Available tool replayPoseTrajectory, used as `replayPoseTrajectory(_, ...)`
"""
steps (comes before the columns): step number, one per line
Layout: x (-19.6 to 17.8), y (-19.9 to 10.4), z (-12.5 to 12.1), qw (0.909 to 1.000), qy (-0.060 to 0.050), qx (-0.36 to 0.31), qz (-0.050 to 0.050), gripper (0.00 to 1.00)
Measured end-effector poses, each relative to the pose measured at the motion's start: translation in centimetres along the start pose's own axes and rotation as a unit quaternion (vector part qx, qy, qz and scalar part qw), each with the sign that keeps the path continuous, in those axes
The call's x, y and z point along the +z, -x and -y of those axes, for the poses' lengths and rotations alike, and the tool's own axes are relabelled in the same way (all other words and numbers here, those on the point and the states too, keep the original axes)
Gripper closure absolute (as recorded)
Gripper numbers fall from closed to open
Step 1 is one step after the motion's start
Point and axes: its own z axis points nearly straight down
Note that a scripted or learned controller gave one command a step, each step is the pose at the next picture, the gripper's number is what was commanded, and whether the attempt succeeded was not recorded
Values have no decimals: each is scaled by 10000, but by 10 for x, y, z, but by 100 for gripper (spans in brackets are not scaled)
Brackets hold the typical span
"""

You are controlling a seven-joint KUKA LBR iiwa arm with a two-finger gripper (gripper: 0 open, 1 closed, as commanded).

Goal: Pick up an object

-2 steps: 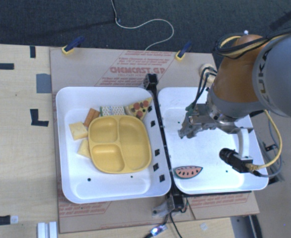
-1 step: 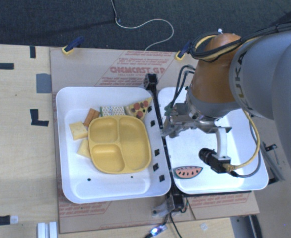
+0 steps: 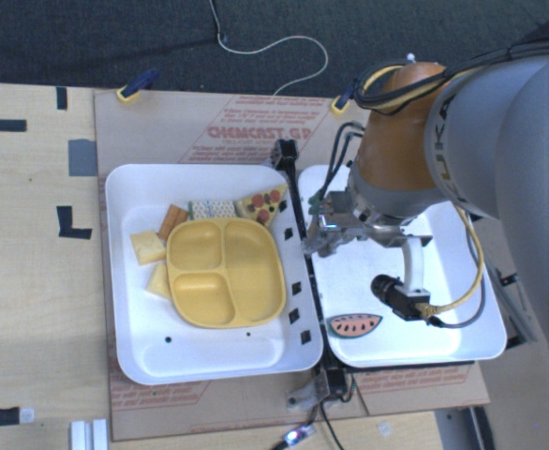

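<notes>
Hanging low over the right bin (image 3: 462, 340), the end effector (image 3: 323, 237) sits close to that bin's left wall, just beside the divider between the two bins. Whether it is apart or together cannot be told, because the wrist and its metal housing cover that part. Nothing is seen clamped in it.

Below and slightly right of the end effector, a watermelon slice toy (image 3: 354, 324) lies flat on the right bin's floor, near the front rim and apart from the end effector. A black cylindrical fitting (image 3: 398, 296) with a yellow cable hangs from the arm between the two, a little to the right.

Left of the end effector, across the divider, the left bin (image 3: 129, 340) holds a yellow divided plate (image 3: 226, 272) lying flat. Small pieces are tucked around its far and left edges: a pizza slice toy (image 3: 264, 203) nearest the end effector, a patterned piece (image 3: 211, 209), a brown cracker (image 3: 172, 221) and pale cracker squares (image 3: 148, 247) farther left.

Both bins rest on a cardboard sheet (image 3: 228, 129) on the surface.
</notes>
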Motion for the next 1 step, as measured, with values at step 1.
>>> replayPoseTrajectory(1, -15, -8, 5, 10000, 7, -3, -10, 100)
